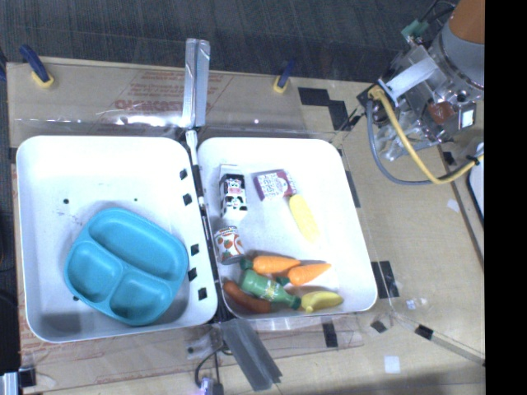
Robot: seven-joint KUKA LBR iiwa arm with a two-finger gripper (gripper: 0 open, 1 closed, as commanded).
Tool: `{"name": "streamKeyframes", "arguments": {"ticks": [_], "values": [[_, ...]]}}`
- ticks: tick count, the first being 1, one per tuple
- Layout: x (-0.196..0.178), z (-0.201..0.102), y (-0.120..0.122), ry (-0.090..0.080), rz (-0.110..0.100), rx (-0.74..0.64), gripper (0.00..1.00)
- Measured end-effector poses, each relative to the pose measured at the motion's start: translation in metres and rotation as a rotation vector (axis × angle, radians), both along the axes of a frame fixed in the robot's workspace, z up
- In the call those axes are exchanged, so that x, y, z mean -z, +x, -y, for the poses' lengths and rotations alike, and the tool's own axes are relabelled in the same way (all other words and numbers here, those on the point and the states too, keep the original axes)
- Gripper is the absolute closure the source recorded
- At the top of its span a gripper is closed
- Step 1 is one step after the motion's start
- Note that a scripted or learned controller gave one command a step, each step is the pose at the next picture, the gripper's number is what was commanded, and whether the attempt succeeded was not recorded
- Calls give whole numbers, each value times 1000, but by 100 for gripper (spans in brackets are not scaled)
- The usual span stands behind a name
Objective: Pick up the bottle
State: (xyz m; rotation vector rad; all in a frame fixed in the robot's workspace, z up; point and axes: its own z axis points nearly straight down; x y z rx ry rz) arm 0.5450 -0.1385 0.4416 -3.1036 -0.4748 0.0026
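Green bottle (265, 287) lies in right bin (350, 220), front edge, wedged btwn carrots (290, 268) and a sausage (244, 299). Gripper (395, 130) is outside the bin; grip state: can't tell. Come down vertical, straddle bottle's narrow width, avoid neighbours.

- Left bin (49, 163): holds a blue tray (123, 263) with three compartments, lying toward the near left.
- Right bin (346, 220): holds several small things.
- Milk carton (233, 193): near the far left of the right bin, cow print on it.
- Purple packet (272, 184): just right of the carton.
- Yellow block (303, 217): slanted, just below the packet.
- Small can (227, 243): by the left wall, below the carton.
- Two carrots (292, 268): side by side near the front.
- Red sausage (245, 299): along the front left corner.
- Yellow squash (321, 301): at the front, right of the sausage.
- Two blue clamps (36, 66), (284, 76): on the desk's (412, 245) far edge.
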Motion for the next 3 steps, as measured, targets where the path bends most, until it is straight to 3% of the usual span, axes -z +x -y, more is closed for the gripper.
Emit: {"name": "streamKeyframes", "arguments": {"ticks": [1, 3], "values": [[68, -12, 16, 1, -5, 94, 100], [50, -16, 17, 3, -17, 74, 100]]}}
